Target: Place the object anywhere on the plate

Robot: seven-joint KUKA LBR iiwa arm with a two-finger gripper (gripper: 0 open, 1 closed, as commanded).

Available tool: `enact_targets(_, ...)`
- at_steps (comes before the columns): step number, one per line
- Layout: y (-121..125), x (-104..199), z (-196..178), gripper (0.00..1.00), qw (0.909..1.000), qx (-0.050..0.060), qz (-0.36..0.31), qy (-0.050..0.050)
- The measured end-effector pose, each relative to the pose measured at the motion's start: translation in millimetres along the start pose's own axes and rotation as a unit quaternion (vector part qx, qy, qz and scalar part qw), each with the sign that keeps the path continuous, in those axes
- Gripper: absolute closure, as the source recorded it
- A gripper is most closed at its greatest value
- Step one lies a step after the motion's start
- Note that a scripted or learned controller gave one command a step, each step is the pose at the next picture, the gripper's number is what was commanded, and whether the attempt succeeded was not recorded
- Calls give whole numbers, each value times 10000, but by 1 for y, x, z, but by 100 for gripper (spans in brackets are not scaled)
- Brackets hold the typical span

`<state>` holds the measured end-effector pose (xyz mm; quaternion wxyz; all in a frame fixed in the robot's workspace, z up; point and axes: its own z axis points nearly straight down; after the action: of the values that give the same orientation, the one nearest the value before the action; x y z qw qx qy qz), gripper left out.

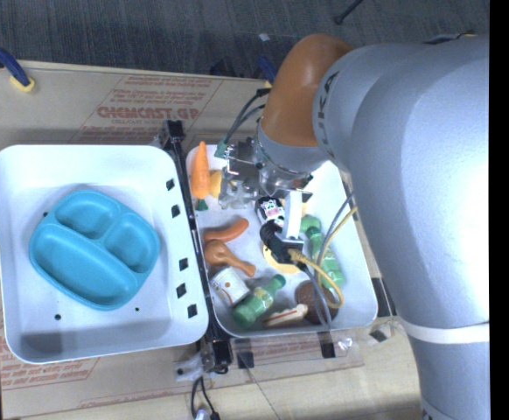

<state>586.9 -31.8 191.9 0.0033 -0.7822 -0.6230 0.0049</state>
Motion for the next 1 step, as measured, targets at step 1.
enact_targets(1, -47, 66, -26, 100, 9991, 11, 425, 2)
